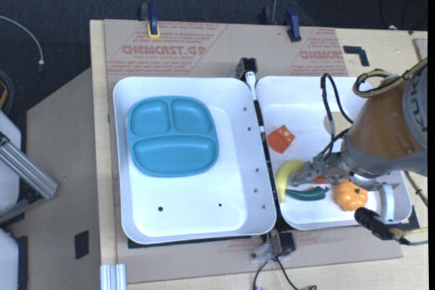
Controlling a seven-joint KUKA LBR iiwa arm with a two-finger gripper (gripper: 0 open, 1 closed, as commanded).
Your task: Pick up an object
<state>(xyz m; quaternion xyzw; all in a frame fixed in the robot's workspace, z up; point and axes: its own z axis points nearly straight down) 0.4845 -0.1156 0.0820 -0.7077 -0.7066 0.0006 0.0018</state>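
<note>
lying in the right bin (319, 217), green pepper (307, 193) long axis left-right, claw (318, 172) above, grip state unclear

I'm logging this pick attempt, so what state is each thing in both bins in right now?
Blue divided plate: flat in the left bin, right side up.
Orange block: loose in the right bin, untouched.
Banana: lying by the gripper.
Green pepper: lying under the gripper.
Orange pumpkin: resting beside the arm.

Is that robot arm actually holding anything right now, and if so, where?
Cannot be told: the gripper sits low among the banana and green pepper.
</note>
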